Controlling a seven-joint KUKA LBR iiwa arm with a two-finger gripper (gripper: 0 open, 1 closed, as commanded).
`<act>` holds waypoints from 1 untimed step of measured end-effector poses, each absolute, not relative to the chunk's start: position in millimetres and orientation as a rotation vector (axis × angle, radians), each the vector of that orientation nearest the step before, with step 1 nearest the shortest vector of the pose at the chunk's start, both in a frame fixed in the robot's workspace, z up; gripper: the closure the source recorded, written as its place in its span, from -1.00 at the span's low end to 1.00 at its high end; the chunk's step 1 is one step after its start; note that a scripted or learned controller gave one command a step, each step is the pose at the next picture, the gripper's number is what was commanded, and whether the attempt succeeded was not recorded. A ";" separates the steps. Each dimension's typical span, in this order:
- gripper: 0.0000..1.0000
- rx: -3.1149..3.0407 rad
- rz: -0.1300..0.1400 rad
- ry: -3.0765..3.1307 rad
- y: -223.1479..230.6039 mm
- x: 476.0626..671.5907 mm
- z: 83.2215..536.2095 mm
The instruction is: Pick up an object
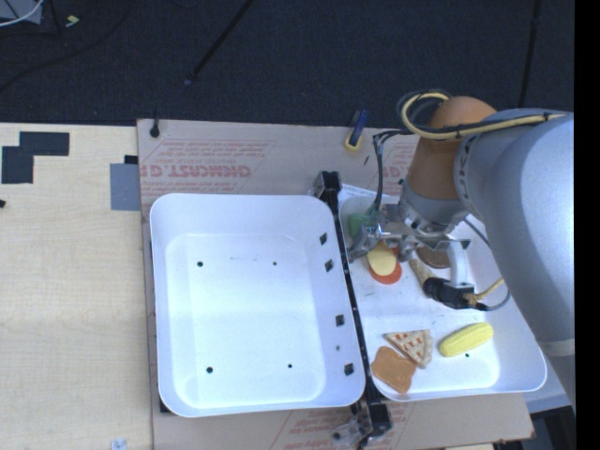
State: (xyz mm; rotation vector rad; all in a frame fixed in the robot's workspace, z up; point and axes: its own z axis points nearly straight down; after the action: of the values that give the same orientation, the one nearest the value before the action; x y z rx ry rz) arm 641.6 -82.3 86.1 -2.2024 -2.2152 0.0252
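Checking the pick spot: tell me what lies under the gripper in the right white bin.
Under the gripper lies a round yellow and red toy piece, with a green item beside it. The wrist covers whatever else sits there in the right white bin.

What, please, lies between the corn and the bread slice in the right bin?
In the camera view, a pizza slice lies between the corn and the bread slice, touching the bread.

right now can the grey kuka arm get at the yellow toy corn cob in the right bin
Probably yes: the yellow toy corn cob lies alone on the right bin's floor, apart from the pizza slice, open from above. The gripper sits farther back.
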 end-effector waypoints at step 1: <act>1.00 -2.206 0.019 -2.216 -82.4 640.3 95.1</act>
State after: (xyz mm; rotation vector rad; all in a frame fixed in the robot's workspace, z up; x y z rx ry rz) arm 640.3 -82.4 95.1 -2.2061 -2.2161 0.0187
